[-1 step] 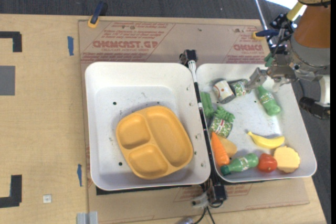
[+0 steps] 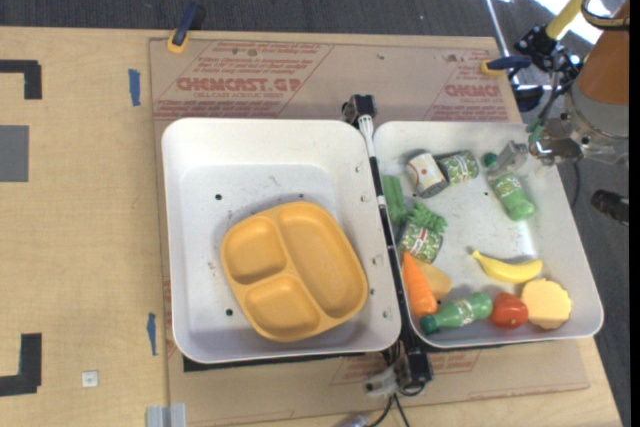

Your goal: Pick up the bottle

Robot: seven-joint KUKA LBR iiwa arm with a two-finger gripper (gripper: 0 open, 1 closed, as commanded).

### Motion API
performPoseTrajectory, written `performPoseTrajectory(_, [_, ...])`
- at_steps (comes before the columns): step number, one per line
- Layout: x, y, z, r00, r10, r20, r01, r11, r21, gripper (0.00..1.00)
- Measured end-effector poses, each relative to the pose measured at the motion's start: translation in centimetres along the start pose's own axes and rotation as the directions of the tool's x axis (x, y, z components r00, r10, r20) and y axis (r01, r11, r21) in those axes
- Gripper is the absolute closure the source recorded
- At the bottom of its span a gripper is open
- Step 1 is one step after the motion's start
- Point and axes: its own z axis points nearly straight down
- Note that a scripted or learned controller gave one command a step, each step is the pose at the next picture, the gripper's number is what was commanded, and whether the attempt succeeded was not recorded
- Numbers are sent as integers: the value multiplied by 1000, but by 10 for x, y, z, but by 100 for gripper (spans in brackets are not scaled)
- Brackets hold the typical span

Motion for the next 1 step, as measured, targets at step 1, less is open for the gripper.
performPoseTrajectory(1, [-5, 20, 55, 994, 110, -19, -109, 994, 2, 0])
